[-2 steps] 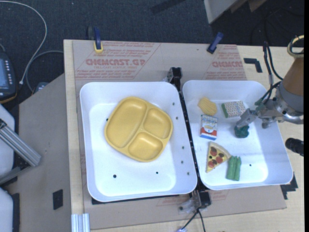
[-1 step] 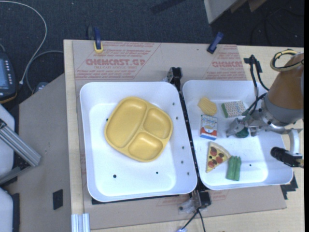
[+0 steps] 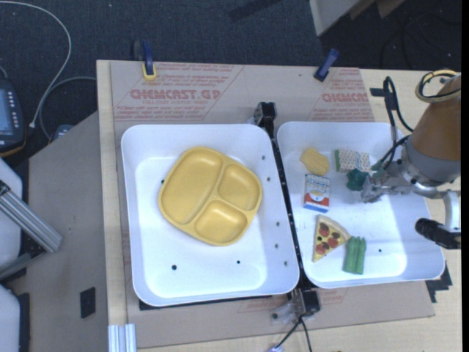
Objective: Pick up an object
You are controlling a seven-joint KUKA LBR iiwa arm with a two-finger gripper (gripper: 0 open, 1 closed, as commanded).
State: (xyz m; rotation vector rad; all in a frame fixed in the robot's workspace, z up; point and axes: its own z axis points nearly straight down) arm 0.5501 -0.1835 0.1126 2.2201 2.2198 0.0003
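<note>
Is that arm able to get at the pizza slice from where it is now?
Probably yes. The gripper hovers in the same right bin, near the dark green toy, and the pizza slice lies flat with open white floor on its left. The green vegetable beside it could crowd the fingers.

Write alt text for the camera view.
The gripper is low in the right bin beside a dark green object, near a pizza slice toy and a small carton. The left bin holds a yellow divided plate.
</note>
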